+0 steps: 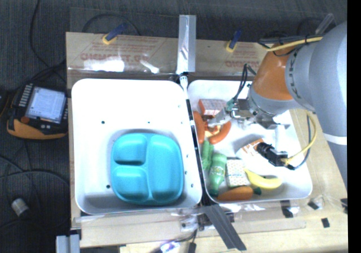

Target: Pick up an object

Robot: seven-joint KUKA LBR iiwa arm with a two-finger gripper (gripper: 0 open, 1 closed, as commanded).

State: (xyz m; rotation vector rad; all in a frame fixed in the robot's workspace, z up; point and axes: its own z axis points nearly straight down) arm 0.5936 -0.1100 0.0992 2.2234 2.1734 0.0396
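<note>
Two white bins sit side by side. The left bin (113, 105) carries a single thing, one teal tray (148, 168) with three compartments, lying toward its near edge. The right bin (299, 185) carries nine loose things, nearly all crowded along the wall it shares with the left bin and along its near edge. There are two long orange-red pieces: a thin strip (198, 126) flat against the shared wall and a sausage shape (219, 131) slanting just beside it. There are two green pieces, a slim green piece (207, 153) and a fatter green bottle (218, 170), lined up along the same wall. One pink box (210, 108) lies near the far corner on that side. One patterned box (236, 174), one banana (264, 180) and one orange carrot (235, 193) cluster at the near edge, the banana touching the patterned box. One white-and-orange packet (250, 145) lies near the middle. The gripper (241, 112) hangs over the far half of the right bin, just beside the pink box and the sausage shape; the wrist covers it from above, so whether it is released or clenched cannot be told, and nothing is seen in its grasp. Beyond the bins' far edges lie cardboard sheets (141, 54) held by two clamps, a blue clamp (113, 34) and a second clamp (233, 41). One handheld pendant (42, 108) rests off the bench beside the left bin.
</note>
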